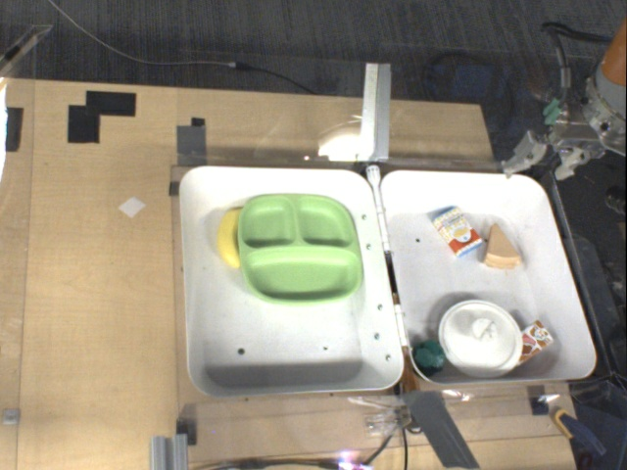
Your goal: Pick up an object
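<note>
White left bin (211, 351): green three-compartment tray (297, 246), yellow object (228, 238) tucked partly under tray's left edge. White right bin (563, 262): small carton (455, 230) just beside tan wedge (503, 250) in upper part; white bowl (478, 336) at lower edge, dark green item (428, 357) touching its left, small printed packet (535, 340) at its right. Hand (549, 152) above right bin's upper-right corner, outside rim, holding nothing; cannot tell if apart or together.
</note>
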Available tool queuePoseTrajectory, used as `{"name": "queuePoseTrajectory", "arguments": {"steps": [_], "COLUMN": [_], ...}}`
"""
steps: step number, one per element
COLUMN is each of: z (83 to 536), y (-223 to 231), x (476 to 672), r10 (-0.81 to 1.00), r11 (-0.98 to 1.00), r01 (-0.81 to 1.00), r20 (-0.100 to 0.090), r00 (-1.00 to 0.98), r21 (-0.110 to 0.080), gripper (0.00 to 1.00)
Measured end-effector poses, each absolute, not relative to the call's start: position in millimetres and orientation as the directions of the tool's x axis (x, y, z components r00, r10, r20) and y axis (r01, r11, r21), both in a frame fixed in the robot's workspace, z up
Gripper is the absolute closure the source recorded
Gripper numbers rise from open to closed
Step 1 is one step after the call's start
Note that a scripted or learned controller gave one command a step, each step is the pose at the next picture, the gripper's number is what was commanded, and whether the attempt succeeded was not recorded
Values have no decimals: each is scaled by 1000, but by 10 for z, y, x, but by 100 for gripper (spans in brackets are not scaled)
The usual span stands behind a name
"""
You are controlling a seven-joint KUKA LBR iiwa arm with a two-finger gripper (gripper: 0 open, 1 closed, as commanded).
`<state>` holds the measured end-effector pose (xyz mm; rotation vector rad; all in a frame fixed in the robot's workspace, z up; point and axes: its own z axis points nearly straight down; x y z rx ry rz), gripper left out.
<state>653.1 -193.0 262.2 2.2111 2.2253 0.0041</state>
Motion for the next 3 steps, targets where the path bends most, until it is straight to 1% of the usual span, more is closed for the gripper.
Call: {"name": "queuePoseTrajectory", "arguments": {"steps": [1,2,3], "z": [1028,979,970], "y": [-1704,-1751,-1444], "x": [6489,6171,6062], "r10": [987,989,984], "r11": [158,150,176], "r01": [987,988,984], "r20": [-3,-8,-10], "r00": [-158,-149,-176], "r21": [9,28,26], "gripper": [0,0,0]}}
